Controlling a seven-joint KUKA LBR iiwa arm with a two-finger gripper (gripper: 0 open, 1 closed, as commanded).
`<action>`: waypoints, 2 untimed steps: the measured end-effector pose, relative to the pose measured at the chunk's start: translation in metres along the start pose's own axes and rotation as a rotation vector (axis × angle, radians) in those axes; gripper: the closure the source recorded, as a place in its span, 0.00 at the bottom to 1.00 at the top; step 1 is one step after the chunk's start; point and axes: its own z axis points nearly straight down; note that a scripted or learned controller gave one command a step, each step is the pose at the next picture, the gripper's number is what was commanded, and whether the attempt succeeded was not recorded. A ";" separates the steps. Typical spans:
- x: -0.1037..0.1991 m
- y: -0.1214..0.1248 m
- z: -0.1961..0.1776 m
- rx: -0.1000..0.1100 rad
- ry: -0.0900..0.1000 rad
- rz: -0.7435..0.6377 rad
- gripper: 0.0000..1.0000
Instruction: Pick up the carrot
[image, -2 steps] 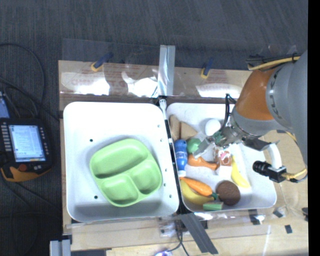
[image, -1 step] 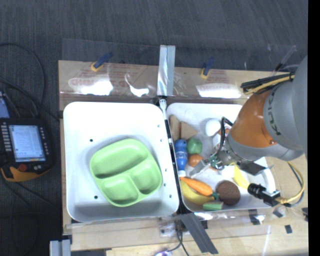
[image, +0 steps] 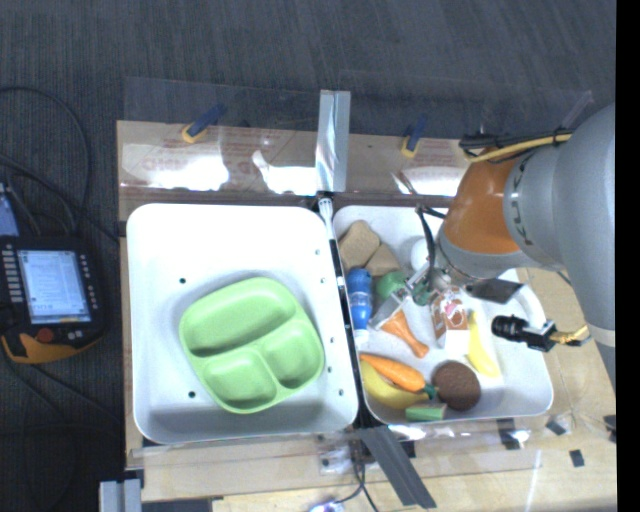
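The carrot (image: 394, 374) is orange and tapered. It lies near the front of the right bin (image: 535, 400), resting across a yellow banana (image: 384, 393). My gripper (image: 413, 288) hangs below the orange-banded wrist over the middle of the right bin, behind the carrot and well apart from it. Directly under the gripper sits a clutter of small items, including a green-and-grey piece (image: 392, 286). A smaller orange wedge (image: 406, 334) lies between the gripper and the carrot.
The right bin also holds a brown bread-like lump (image: 360, 243), a blue bottle (image: 358, 296), a brown round fruit (image: 456, 385), a red-and-white packet (image: 450, 315) and a yellow piece (image: 483, 352). A green divided plate (image: 252, 343) sits in the left bin (image: 160, 250).
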 end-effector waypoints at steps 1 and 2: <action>-0.001 0.002 -0.012 -0.004 -0.007 -0.002 1.00; 0.105 0.009 -0.096 0.001 0.007 0.139 1.00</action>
